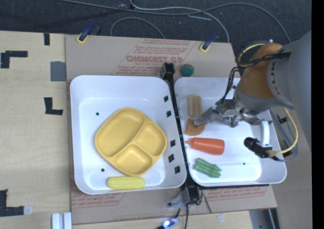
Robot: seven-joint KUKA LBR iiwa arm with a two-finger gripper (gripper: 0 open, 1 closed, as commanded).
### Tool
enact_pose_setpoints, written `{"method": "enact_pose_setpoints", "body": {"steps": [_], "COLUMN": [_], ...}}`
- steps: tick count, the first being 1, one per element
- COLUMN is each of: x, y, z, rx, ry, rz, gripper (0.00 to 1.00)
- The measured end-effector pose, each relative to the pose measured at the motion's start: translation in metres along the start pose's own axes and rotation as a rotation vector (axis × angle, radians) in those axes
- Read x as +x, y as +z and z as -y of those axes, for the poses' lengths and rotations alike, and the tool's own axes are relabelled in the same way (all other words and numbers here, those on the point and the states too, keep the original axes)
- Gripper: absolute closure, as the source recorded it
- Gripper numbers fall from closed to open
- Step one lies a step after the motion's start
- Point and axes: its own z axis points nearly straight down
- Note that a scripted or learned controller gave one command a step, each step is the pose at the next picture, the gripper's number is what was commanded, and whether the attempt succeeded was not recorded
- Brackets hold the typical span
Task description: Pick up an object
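Camera view: the gripper (202,118) hangs in the right bin (276,172), its jaws seemingly parted and empty beside the tan block (194,105); still approaching, it next needs centring, lowering, closing.

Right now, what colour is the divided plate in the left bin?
Yellow; the camera view shows the divided plate clearly.

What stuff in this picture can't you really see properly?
1. In the camera view, the gripper is small and blurred, so its grip cannot be judged.
2. The brown piece is partly covered by the gripper; its shape is unclear.
3. The teal ball beyond the right bin is too small to identify.
4. The printing on the cardboard is too blurred to read fully.
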Motion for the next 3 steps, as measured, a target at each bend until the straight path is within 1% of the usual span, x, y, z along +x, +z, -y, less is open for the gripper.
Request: {"method": "enact_pose_setpoints", "body": {"steps": [1,2,3], "x": [0.004,0.01,0.006], "y": [-0.016,-0.06,-0.114], "z": [-0.005,-0.005,0.004], "rx": [-0.01,-0.001,-0.001], "ry": [-0.004,-0.003,-0.001], "rz": [-0.007,0.001,0.001], "gripper": [1.0,1.0,1.0]}}
